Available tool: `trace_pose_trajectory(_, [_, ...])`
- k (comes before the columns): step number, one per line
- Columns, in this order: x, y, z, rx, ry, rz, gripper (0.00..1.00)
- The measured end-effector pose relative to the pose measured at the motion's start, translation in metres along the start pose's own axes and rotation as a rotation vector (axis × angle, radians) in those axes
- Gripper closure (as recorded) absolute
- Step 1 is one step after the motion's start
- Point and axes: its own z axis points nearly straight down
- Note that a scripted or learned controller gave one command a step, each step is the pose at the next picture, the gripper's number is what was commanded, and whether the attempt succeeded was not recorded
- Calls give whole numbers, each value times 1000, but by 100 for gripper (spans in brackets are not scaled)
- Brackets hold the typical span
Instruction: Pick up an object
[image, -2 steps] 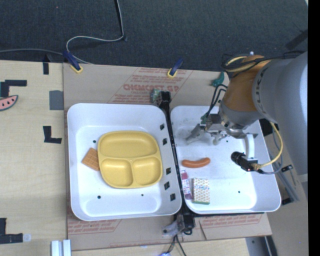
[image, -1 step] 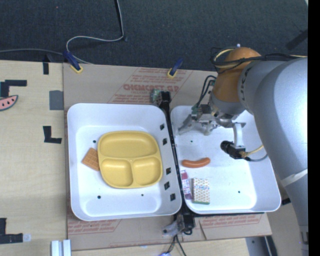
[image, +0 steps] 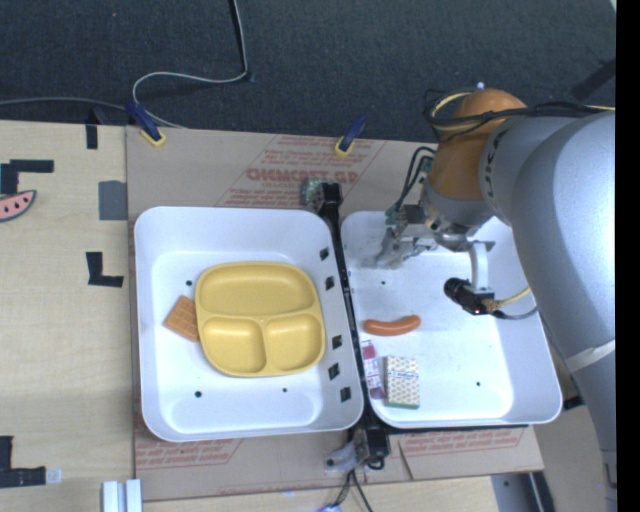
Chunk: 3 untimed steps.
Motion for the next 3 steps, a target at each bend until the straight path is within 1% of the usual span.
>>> trace_pose_trajectory(1, [0,0,0,0,0,0,0])
trace_pose_trajectory(2, [1,0,-9,1,2,-1,100])
trace_pose_trajectory(3, [1,0,-9,1,2,-1,0])
